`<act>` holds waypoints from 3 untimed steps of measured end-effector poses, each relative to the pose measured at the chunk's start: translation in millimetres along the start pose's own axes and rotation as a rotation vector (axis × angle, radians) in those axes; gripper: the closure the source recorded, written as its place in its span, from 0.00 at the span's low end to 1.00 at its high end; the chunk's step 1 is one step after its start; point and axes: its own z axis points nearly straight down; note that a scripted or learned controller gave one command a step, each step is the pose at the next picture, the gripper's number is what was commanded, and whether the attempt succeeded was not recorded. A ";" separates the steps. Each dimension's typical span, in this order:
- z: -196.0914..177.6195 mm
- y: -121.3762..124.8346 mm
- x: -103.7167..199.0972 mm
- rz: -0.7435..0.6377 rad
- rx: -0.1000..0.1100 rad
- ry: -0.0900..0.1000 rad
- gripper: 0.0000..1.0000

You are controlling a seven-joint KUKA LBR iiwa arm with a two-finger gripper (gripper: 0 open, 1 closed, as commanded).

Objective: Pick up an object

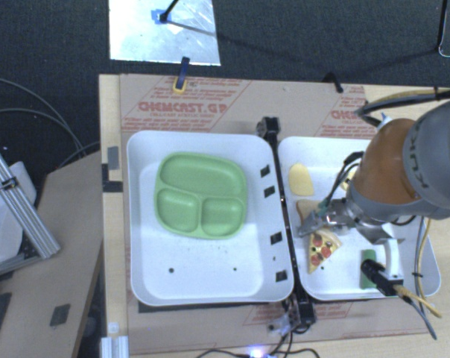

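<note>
The left bin holds a green plate. In the right bin, near its left wall, lie a yellow piece, a tan piece and a toy pizza slice. The gripper hangs between the last two. I cannot tell if it is open or holds anything. I think it is best to centre over one piece only.

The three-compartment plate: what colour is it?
The moulded three-compartment plate is plain pale green, best seen in the camera view.

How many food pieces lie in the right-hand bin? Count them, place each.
3: a yellow piece at top left of the bin, a tan wedge by the gripper, a pizza slice below it. The arm may hide more.
</note>
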 end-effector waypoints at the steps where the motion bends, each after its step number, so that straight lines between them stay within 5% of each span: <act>1: -105.8 -35.0 55.7 -0.009 -0.007 0.002 0.00; 2: -40.5 -39.8 -16.3 0.005 0.004 -0.001 0.00; 3: -103.3 -36.5 62.9 -0.012 -0.006 0.003 0.00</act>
